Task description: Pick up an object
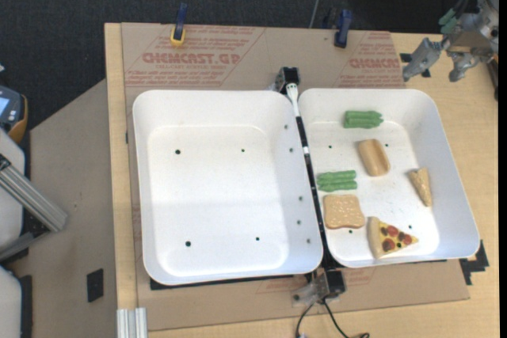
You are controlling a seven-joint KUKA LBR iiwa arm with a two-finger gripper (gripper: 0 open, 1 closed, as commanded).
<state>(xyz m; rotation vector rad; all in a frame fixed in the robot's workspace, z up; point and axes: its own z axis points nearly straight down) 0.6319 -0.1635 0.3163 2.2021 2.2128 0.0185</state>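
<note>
On a wooden bench (71,138) over dark carpet lay brown cardboard (238,47) carrying two white bins. At three o'clock, the right bin (444,138) held green beans (363,119), a bread roll (373,157), toast (343,211) and a pizza slice (389,237). At one o'clock, outside it, the gripper (438,64) hung with fingers spread, pinching nothing.

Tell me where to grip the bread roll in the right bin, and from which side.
Grip the bread roll across its narrow middle, coming straight down from above. It lies flat, long axis running roughly up-down in the camera view, with bare bin floor on both long sides, so fingers probably fit there. The gripper looks open, beyond the right bin's far corner.
</note>
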